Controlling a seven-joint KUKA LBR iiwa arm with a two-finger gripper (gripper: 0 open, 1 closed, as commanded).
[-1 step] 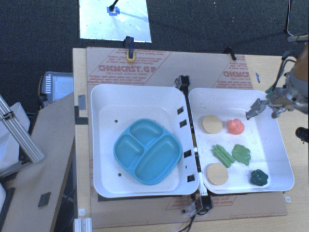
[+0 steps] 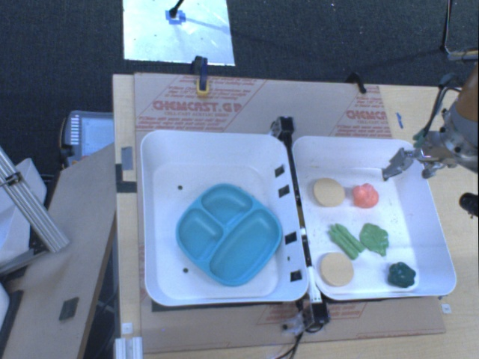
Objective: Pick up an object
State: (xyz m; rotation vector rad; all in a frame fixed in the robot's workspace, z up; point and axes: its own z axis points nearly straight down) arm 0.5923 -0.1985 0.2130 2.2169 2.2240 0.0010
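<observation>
While the arm reaches in over the right bin's (image 2: 430, 223) far edge, its claw (image 2: 410, 163) hangs above the bin floor; whether it is spread or pressed together I cannot tell. Nearest it, down-left, lies a pink-red ball (image 2: 365, 195), apart from it, beside a tan disc (image 2: 328, 192).

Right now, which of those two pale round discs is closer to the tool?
The upper disc, beside the pink piece. The other disc lies lower in the right bin, farther from the tool.
</observation>
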